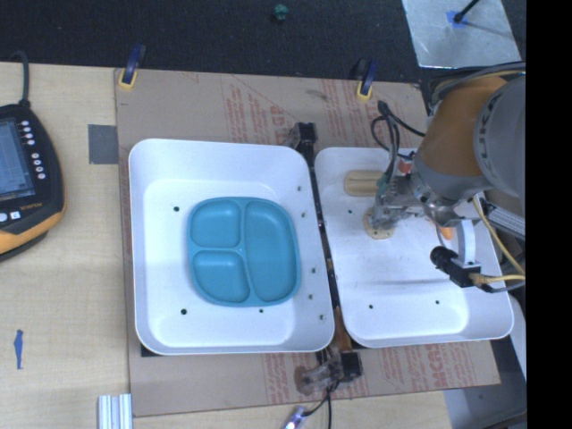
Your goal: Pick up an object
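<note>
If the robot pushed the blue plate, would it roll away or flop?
Probably neither. The blue plate lies flat in the left bin, so it would likely slide, not roll. Its three moulded sections look like hard plastic, so it probably stays stiff and feels light.

Even, moderately bright overhead illumination is recorded. The left bin (223, 248) is rendered near-white, with mild glare on its floor left of the blue plate (243, 250). A soft shadow is cast below the arm (465, 146) in the right bin (420, 315). Above both bins the background is underexposed. Overall focus is slightly soft, and fine detail is lost.
</note>
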Controlling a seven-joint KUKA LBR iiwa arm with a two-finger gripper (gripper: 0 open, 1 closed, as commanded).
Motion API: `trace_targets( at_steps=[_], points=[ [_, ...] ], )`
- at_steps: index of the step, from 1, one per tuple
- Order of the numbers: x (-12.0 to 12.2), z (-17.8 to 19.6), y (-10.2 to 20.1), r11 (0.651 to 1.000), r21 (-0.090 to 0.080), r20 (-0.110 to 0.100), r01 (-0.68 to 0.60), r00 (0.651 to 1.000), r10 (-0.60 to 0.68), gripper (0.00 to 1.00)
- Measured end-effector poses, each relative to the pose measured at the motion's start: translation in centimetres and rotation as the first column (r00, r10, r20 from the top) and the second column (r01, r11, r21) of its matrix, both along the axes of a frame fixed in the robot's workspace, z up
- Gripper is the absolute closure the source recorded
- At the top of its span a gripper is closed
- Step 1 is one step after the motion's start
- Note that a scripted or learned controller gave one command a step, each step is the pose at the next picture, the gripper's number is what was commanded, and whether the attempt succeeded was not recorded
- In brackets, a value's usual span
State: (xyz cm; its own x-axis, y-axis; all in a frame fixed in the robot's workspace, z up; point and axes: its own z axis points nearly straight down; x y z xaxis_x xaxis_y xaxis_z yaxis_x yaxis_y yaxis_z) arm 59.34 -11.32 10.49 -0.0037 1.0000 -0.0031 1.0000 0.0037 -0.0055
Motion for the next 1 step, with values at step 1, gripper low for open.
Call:
trace_targets(
  at_steps=[1],
  points=[
    [0.00,0.00,0.00,1.000,0.000,0.000,-0.001,1.000,0.001,0.00]
  ],
)
